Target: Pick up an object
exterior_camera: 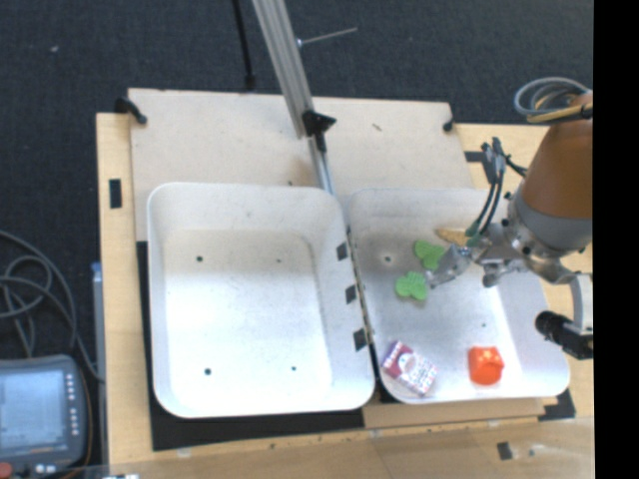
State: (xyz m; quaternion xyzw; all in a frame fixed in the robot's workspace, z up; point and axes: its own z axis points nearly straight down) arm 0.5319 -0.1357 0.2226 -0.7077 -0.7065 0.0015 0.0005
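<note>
Here, seen from above at a slant:

Bench: a pale board (250,138) carrying two shallow white bins side by side, with dark carpet around it.

Left bin: the white tray (165,267) with a few small dark dots on its floor.

Right bin: the white tray (519,312) holding all the loose objects.

Arm: grey body with an orange band (561,168), entering from the right and leaning over the far right part of the right bin.

Gripper: the gripper (449,264) points left and low over the right bin floor, its tip just beside the green pieces.

Finger state: cannot tell; the tip is small and blurred, and nothing shows clearly between the fingers.

Green objects: two small green pieces, the far one (429,253) just left of the gripper tip, the near one (410,287) just below and left of it; whether either touches the gripper cannot be told.

Tan piece: a small tan sliver (451,235) on the far side of the gripper.

Red-and-white packet: a packet (410,368) lying at the near left corner of the right bin.

Orange object: a small orange block (485,364) on the near part of the right bin, right of the packet and well apart from the gripper.

Pole: a metal strut (285,53) slanting from the far edge to the gap between the bins.

Screen: a device with a display (35,412) at the near left, off the bench.
</note>
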